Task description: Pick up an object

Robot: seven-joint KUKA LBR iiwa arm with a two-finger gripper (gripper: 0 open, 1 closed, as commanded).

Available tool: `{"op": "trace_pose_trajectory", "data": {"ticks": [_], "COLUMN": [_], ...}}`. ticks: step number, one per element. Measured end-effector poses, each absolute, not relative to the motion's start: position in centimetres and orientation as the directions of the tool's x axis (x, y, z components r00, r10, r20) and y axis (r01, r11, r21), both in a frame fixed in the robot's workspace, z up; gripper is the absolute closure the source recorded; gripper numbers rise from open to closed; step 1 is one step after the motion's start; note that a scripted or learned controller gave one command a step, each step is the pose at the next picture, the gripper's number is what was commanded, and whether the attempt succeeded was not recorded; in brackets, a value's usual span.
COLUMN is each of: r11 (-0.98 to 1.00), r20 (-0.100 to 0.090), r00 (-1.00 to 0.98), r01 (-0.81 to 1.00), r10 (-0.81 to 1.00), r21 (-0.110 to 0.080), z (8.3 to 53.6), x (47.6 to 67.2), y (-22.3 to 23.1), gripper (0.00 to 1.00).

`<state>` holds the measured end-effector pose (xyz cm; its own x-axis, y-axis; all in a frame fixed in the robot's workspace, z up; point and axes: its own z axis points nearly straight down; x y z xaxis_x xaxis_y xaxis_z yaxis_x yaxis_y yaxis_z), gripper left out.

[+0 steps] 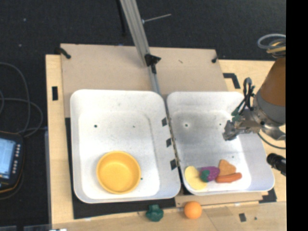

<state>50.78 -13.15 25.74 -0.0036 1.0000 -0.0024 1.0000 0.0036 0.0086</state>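
Camera view: the grey arm with orange band (274, 88) enters from the right; its pincer (231, 130) hangs over the right white bin (202, 114), above bare floor. Pincer state: cannot tell. Near edge of this bin: a pale yellow rounded piece (193, 176), a purple-and-green toy (209, 173), an orange wedge (226, 167) and an orange-red carrot-shaped toy (229, 178), clustered and touching. The left white bin (115, 109) holds a yellow plastic bowl (118, 172). On the table (55, 129), nearer than the bins: an orange ball (192, 210) and a dark green object (154, 213).
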Motion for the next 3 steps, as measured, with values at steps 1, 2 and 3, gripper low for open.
{"op": "trace_pose_trajectory", "data": {"ticks": [1,2,3], "r11": [0.007,0.005,0.005], "r20": [0.0,-0.001,0.0], "r00": [-0.007,-0.005,-0.005], "r01": [1.0,1.0,1.0], "r10": [1.0,1.0,1.0], "r21": [0.003,0.001,0.001], "z": [26.0,25.0,23.9], "x": [53.2,55.7,59.1], "y": [-9.4,-5.9,-1.3], "gripper": [1.0,1.0,1.0]}}
